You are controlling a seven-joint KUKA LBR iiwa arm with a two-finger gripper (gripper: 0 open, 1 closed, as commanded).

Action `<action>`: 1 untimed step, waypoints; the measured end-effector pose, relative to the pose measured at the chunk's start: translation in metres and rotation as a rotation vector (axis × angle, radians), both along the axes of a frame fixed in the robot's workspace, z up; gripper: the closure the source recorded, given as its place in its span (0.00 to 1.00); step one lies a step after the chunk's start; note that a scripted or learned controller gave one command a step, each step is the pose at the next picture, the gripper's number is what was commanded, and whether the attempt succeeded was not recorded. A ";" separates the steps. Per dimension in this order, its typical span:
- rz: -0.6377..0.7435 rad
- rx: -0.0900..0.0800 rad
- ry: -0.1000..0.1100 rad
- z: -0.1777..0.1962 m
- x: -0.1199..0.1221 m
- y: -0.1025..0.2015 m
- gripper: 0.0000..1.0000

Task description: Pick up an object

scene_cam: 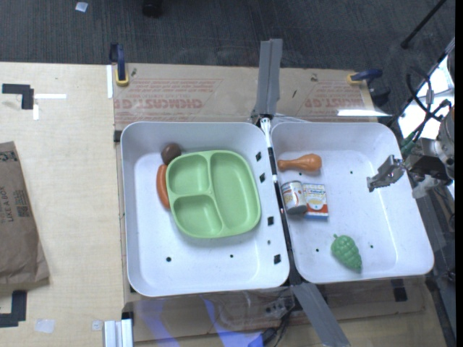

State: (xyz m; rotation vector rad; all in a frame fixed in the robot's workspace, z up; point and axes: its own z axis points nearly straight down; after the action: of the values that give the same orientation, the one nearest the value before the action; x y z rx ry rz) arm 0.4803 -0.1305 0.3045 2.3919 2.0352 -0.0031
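The claw is hanging over the right edge of the right bin, near its upper part, and the grey arm is reaching in behind it from the right. The fingers are looking slightly spread, and nothing is sitting between them, so the claw is carrying no object at this moment.

The task is appearing to be at its very beginning: no object is lifted, and the whole work of going down, closing and rising is waiting.

In the right bin, several candidates are lying. A wooden pin is resting near the top left, a small can is touching a little box just below it, and a green cone is lying lower, apart from them. All are well apart from the claw.

In the left bin, a green tray is lying flat, with an orange carrot and a brown ball just beside its left rim.
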 end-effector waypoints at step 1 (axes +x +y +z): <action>0.004 -0.002 0.003 0.008 0.001 0.000 1.00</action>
State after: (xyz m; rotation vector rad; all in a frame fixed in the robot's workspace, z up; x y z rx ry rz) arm 0.4812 -0.1307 0.3125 2.3880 2.0403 -0.0085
